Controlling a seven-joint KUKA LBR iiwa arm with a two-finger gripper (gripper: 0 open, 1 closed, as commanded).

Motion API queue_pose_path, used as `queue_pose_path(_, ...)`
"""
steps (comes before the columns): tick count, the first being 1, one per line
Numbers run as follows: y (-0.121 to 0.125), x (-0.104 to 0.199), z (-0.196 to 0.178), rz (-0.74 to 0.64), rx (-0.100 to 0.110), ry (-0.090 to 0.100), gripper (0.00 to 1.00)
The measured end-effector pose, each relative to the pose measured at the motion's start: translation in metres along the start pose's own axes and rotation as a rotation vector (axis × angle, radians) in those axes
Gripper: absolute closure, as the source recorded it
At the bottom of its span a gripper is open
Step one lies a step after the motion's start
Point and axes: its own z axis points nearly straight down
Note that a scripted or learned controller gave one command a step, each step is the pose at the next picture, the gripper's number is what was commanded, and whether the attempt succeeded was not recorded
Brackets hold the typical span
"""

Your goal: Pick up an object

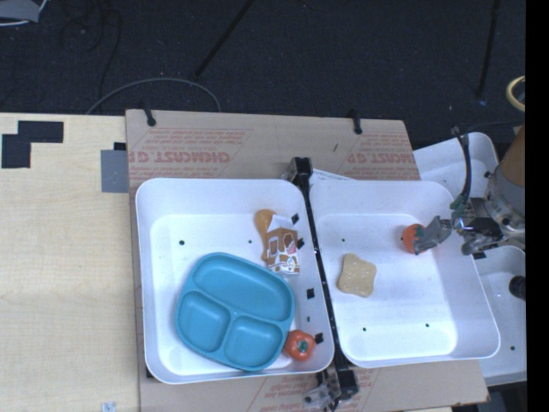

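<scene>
Jaws [442, 233] are seen at the right bin's [429, 337] far-right wall, w/ a small orange-red object [413, 238] touching the tips on their left side. Open vs. clenched cannot be told. Object looks roundish; no long axis is made out.

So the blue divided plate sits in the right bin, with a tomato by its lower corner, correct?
Not quite: the camera view shows the blue divided plate in the left bin, not the right. The tomato does sit by its lower corner.
</scene>
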Motion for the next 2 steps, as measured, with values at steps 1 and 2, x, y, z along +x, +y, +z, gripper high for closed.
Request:
queue_pose_path(1,0.002,0.0,-0.006,-0.002,-0.012,-0.003,0.0)
queue_pose_path(2,0.005,0.005,0.057,-0.002,-0.005,0.0,0.0)
